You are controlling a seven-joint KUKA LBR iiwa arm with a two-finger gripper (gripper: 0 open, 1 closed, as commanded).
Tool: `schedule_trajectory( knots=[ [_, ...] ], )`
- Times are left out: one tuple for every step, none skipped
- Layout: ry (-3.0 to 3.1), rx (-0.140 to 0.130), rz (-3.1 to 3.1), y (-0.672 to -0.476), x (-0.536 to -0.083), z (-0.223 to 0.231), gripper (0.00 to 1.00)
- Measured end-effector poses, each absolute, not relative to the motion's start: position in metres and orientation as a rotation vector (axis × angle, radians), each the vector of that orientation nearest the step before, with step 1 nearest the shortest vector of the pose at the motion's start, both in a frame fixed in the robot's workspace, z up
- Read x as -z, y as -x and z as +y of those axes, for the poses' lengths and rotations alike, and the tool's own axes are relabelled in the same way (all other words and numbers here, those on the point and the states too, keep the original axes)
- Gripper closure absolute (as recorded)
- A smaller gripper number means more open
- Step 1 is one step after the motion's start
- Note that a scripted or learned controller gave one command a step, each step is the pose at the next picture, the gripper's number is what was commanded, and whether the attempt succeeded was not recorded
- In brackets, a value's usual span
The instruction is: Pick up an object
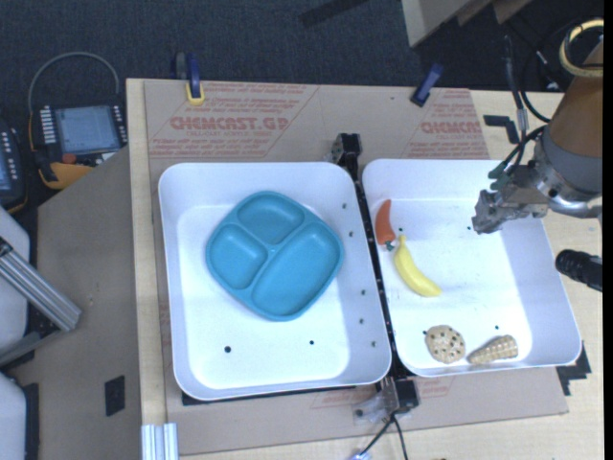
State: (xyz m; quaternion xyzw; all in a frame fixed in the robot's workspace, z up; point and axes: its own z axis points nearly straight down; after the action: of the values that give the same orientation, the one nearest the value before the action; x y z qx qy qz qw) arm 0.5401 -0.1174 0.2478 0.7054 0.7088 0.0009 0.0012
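The right bin holds a yellow banana near its left wall, with an orange-red carrot just above it. A speckled round cookie and a tan cone-shaped piece lie near the bin's front edge. My gripper hangs over the upper right part of this bin, well right of the banana and carrot, with nothing seen between its fingers. I cannot make out how the fingers stand.
The left bin holds a blue divided plate in its middle. A black clamp sits between the bins at the back. The arm's grey body enters from the right edge.
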Motion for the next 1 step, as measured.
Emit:
schedule_trajectory(
  knots=[
    [-2.221,0.0,2.227,-0.5512,-0.2343,-0.0626,1.0]
  ],
)
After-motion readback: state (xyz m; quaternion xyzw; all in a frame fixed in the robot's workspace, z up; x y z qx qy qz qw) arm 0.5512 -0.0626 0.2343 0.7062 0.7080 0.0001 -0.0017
